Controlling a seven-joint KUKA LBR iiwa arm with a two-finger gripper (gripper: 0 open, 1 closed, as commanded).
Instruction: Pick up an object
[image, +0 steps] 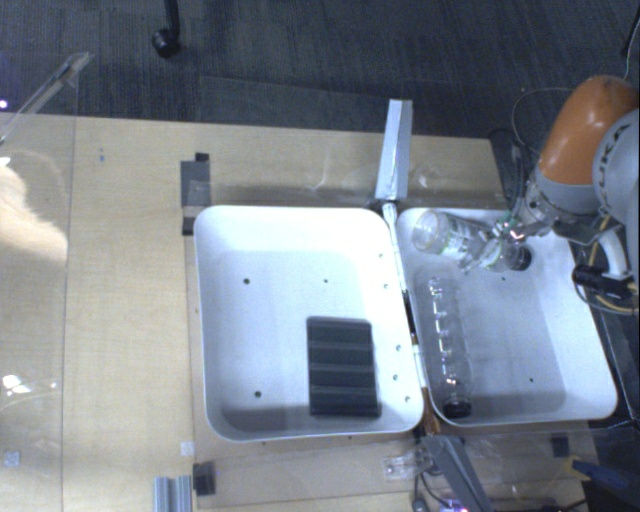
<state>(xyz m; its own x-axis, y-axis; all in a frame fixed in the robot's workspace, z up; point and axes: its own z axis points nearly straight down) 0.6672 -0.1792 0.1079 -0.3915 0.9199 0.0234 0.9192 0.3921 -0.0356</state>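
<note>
A clear plastic bottle (438, 232) lies on its side at the far left corner of the right bin (540, 340). My gripper (503, 248) is low at that bottle's right end, touching or nearly touching it; the see-through plastic blurs the contact. A second clear, long container with a dark cap (447, 345) lies along the right bin's left wall. A black ribbed block (342, 367) rests flat in the left bin (260, 300), near its front right corner.
The grey arm with its orange band (585, 130) comes in over the right bin's far right corner. Cables (600, 280) hang at that bin's right rim. A grey upright post (394, 150) stands behind the gap between the bins.
</note>
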